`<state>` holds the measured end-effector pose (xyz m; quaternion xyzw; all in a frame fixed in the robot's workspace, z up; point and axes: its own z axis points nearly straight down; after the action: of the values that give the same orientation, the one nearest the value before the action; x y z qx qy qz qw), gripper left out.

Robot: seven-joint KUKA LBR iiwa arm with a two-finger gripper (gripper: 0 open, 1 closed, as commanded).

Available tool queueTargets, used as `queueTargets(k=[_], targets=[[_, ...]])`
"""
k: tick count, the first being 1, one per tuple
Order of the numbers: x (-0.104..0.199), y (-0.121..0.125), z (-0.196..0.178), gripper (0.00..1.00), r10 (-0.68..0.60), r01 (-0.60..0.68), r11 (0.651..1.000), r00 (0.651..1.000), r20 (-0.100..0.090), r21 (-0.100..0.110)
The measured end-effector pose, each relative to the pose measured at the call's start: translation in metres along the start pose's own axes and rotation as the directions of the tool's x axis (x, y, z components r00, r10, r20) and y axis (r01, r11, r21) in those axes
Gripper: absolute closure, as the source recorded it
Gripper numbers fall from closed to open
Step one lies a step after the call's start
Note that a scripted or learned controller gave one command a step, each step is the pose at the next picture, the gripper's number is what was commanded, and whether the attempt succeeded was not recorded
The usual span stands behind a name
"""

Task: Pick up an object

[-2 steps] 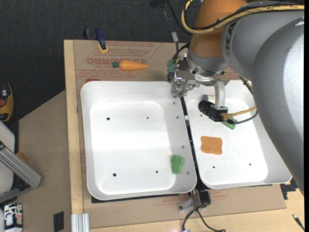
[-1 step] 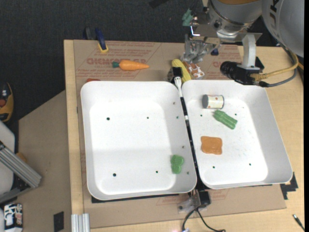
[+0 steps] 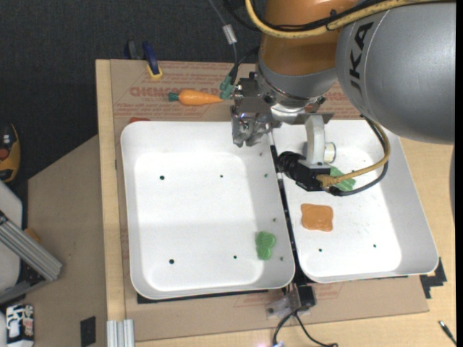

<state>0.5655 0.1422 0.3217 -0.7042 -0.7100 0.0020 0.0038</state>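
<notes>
My gripper point(image 3: 248, 134) hangs over the far right corner of the left bin point(image 3: 145, 215), close to the divide between the bins. A small green object point(image 3: 265, 245) lies in the left bin near its front right corner. In the right bin point(image 3: 405, 223), an orange flat piece point(image 3: 317, 217) rests at the middle left. A green piece point(image 3: 343, 183) lies partly under a black cable there. An orange carrot toy point(image 3: 197, 97) sits on the board behind the left bin. Nothing shows between the fingers.
The big arm body point(image 3: 347, 42) overhangs the back of the right bin. A black cable with a connector point(image 3: 304, 173) dangles over the right bin. A blue and yellow clamp point(image 3: 152, 61) stands at the board's far edge.
</notes>
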Motion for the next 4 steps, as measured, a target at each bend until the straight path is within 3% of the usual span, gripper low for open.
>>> queueTargets(k=[1,4], targets=[[0.077,0.015,0.058,1.0,0.001,-0.001,1.0,1.0,0.002,0.0],[0.073,0.017,0.022,1.0,0.006,-0.006,1.0,1.0,0.001,-0.011]])
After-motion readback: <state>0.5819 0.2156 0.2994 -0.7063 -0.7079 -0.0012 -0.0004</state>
